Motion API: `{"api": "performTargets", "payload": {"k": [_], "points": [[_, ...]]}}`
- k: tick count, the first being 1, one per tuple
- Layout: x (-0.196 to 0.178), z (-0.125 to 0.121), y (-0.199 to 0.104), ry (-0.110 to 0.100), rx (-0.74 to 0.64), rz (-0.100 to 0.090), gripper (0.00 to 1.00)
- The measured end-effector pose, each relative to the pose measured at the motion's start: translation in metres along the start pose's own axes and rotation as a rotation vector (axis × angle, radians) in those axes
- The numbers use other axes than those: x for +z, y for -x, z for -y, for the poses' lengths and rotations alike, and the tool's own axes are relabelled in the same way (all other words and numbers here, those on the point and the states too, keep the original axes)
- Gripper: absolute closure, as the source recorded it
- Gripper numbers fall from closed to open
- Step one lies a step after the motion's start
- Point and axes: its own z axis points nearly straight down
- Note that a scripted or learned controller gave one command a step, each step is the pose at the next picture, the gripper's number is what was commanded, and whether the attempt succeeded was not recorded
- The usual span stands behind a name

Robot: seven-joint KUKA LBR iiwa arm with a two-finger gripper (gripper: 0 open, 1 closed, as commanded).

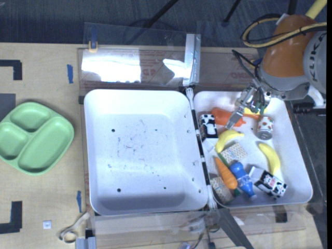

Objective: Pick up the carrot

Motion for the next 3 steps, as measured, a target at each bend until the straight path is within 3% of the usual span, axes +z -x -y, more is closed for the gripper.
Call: {"api": "performTargets", "payload": {"k": [1,2,3], "points": [[0.038,-0.005,-0.008,-0.002,0.155,0.016,0.0],[0.053,-0.006,0.007,-0.01,-0.025,-0.009,0.0],[0.042,-0.009,0.009,0.002,-0.023,0.005,1.0]]}}
